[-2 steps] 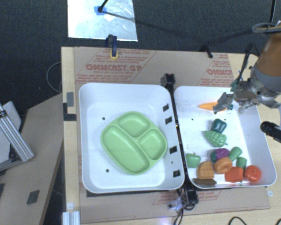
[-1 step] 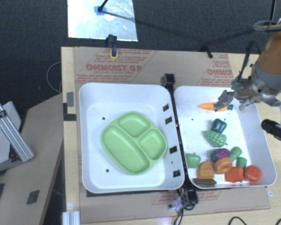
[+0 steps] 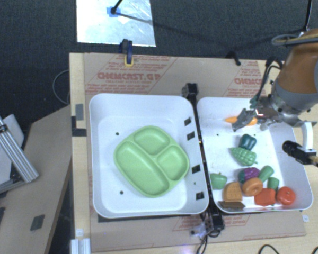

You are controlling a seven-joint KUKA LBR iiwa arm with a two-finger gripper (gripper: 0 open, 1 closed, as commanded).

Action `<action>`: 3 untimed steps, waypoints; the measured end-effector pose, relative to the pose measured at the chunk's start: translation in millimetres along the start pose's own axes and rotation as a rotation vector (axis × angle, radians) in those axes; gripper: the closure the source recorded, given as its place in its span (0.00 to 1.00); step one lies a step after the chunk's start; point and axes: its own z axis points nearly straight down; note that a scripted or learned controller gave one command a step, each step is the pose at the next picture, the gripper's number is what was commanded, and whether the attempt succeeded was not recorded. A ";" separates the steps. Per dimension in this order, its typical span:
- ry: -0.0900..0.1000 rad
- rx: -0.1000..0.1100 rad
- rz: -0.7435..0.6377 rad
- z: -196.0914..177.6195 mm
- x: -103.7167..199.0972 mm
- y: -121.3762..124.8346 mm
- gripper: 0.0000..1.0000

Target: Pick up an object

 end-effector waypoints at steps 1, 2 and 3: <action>0.000 -0.001 0.004 61.3 1.2 2.6 0.00; -0.010 -0.033 0.004 75.5 -2.0 11.1 0.00; -0.007 -0.030 0.004 67.8 -0.6 10.6 1.00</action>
